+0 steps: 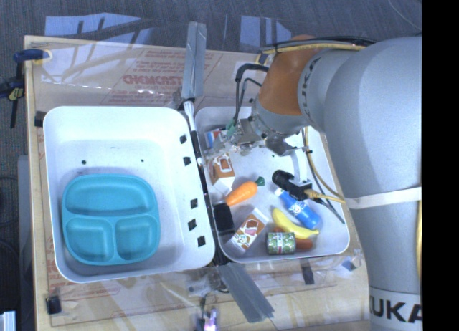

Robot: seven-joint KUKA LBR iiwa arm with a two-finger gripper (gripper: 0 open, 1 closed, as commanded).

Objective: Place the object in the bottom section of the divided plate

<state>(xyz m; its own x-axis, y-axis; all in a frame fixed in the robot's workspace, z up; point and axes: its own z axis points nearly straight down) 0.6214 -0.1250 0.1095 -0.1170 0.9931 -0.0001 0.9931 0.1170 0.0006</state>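
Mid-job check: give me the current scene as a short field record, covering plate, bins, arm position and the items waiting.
plate: blue divided plate, in the left bin, nothing in its sections
right bin: carrot, banana, green can, blue bottle, small carton, black block
arm: wrist with orange band over the right bin's far end
gripper: low among the far items; grip not readable
task state: object not yet on plate

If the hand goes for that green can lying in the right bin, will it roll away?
Probably. The green can lies on its side, so a push across its axis should roll it. The banana touching it behind may check that. Its rounded wall looks smooth, likely slippery.
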